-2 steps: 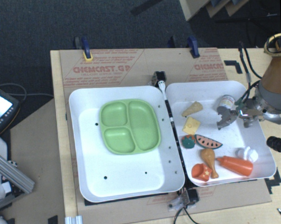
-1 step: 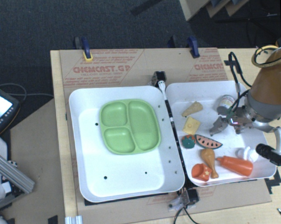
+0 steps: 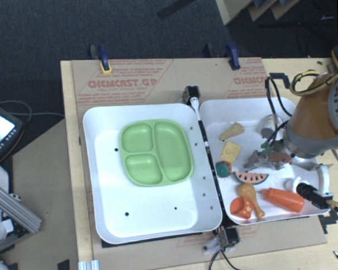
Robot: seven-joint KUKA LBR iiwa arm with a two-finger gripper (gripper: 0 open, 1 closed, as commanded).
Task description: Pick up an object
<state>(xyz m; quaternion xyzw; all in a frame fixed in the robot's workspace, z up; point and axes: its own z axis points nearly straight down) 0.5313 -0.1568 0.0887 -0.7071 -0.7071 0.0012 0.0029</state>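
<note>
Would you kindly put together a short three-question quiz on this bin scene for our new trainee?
1. True or false: the pale green divided plastic plate lies in the same shallow white bin as the toy foods.
2. How many compartments does that plate have: A two, B three, C four?
3. Fill in: the toy watermelon slice with the red face lies in the ___ bin of the camera view.

Key
1. False. The plate lies in the left white bin; the foods, among them the orange toy carrot and the yellow toy cheese wedge, lie in the right white bin.
2. B.
3. Right.
</note>
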